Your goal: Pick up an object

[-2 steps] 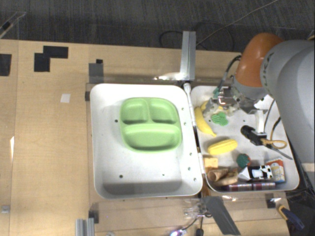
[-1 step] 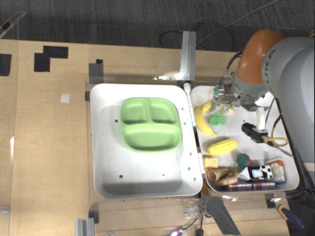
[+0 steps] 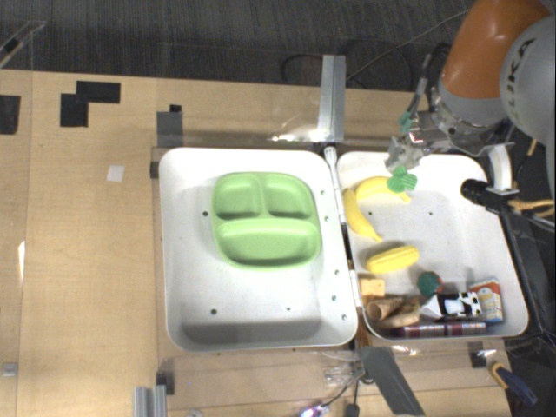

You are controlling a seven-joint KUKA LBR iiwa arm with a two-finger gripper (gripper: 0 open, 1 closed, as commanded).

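My gripper [image 3: 400,168] hangs over the back of the right bin [image 3: 486,233], just above the right end of a yellow banana [image 3: 360,207]. A small green object [image 3: 401,182] sits pinched at its fingertips, and the gripper looks shut on it. A yellow lemon-like piece [image 3: 392,258] lies in the middle of this bin. Along the front wall lie a dark green piece [image 3: 428,281], a brown item [image 3: 391,307], a black-and-white cow-patterned carton [image 3: 460,303] and a dark marker [image 3: 443,327].
The left bin [image 3: 187,311] holds a green divided plate [image 3: 265,218]. A metal divider post [image 3: 333,102] stands behind the two bins. The arm's orange band [image 3: 495,42] and grey wrist loom over the right bin's back right corner.
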